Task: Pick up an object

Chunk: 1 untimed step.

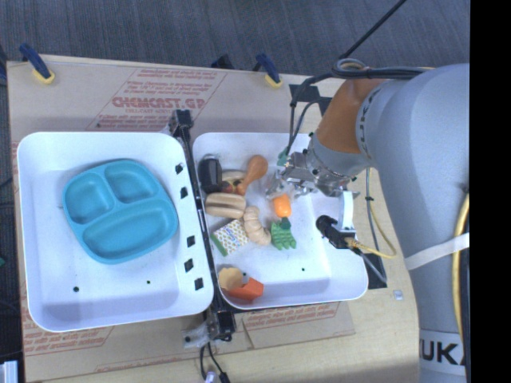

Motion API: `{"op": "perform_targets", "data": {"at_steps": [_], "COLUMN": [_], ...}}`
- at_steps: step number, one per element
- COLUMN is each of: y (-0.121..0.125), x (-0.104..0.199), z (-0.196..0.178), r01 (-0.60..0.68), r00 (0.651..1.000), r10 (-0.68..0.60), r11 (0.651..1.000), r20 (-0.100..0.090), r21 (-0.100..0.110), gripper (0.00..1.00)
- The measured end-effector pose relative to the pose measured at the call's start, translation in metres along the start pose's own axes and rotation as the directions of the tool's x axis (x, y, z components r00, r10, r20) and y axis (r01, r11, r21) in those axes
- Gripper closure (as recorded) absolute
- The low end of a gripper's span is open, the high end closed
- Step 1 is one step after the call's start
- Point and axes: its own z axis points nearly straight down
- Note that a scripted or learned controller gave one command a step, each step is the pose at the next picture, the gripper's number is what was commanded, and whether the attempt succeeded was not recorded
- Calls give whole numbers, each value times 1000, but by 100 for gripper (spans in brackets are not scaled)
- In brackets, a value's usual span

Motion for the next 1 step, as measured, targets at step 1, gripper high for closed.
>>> {"op": "perform_targets", "data": {"at_steps": [1], "y": [7], "x": [28], "z": [-90], "r01": [66], "r00": [998], "r10": [-66], "r11": [998], "r20": [1], "r21": [-8], "gripper": [100]}}
